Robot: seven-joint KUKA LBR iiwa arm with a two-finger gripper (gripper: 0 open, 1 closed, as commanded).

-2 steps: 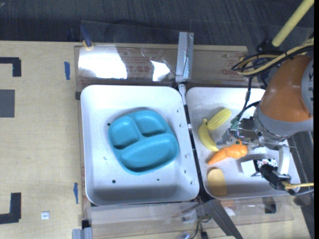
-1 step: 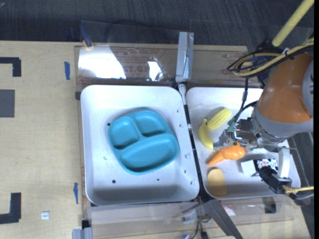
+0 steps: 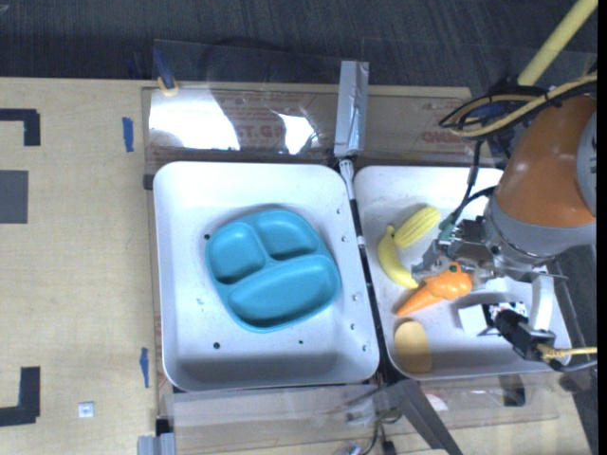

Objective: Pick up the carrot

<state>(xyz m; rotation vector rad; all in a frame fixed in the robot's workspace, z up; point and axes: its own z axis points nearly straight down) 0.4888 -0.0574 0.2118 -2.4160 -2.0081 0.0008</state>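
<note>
Pale wood makes up our counter (image 3: 66,282), marked with black corner brackets and bits of blue tape, and dark carpet runs behind it. Faint reddish printing crosses the cardboard strip (image 3: 285,126) behind the bins, too blurred for us to read. We see the carrot (image 3: 432,290) in the right bin (image 3: 455,183): bright orange, tapered, lying on its side with its tip pointing toward the divider, its thick end up against the claw (image 3: 462,265). We cannot tell whether the claw is wide or narrow, since the wrist hides it. Just beside the carrot lie a yellow banana (image 3: 393,262), a corn cob (image 3: 417,226) and a tan potato-like piece (image 3: 412,344). Our left bin (image 3: 180,197) carries a blue divided plate (image 3: 272,268).
</note>
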